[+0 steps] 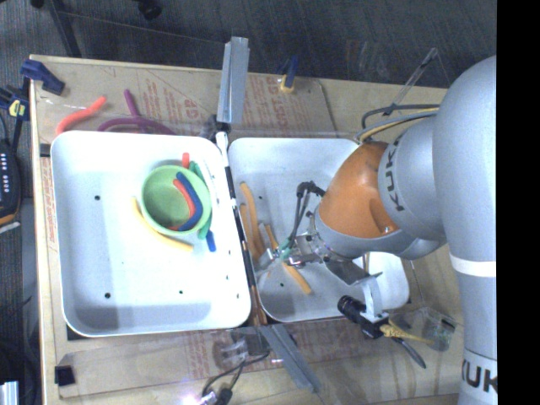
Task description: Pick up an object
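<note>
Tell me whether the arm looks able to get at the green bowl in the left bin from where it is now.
Probably yes. The green bowl sits open in the left bin with nothing above it. The gripper is low in the right bin, so it would have to lift over the divider between them first.

The surface (pixel 337 99) is tan board and carries two shallow white bins side by side. A grey metal bar (pixel 232 78) stands at the far edge, in line with the gap between the bins. A blue clamp (pixel 40 74) grips the far left corner; a second blue clamp (pixel 290 72) sits on the far edge. An orange tube (pixel 80 115) and a purple tube (pixel 135 123) lie behind the left bin (pixel 93 294). Dark carpet (pixel 337 15) lies beyond the surface.
</note>
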### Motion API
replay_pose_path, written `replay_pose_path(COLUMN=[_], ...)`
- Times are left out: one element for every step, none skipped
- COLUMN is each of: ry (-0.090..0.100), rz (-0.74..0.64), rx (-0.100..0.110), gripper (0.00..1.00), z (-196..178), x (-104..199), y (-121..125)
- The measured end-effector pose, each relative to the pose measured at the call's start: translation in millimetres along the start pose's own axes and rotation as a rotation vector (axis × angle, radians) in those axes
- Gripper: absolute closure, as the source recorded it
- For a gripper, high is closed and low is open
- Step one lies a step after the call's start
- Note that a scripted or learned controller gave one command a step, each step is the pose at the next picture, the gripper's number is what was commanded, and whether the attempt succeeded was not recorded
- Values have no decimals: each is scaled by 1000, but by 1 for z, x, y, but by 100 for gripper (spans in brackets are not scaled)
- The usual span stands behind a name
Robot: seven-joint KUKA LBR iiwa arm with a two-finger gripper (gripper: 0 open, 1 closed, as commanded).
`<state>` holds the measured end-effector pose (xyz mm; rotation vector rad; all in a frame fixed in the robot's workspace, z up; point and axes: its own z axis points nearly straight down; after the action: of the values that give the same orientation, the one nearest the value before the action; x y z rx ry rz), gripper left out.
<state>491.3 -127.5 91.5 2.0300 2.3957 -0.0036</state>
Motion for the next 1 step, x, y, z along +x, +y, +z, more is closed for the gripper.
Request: replay_pose_path(ry=[0], rz=[-5], rx=[3], gripper=[100], z=[-10], x=[-1], y=[0])
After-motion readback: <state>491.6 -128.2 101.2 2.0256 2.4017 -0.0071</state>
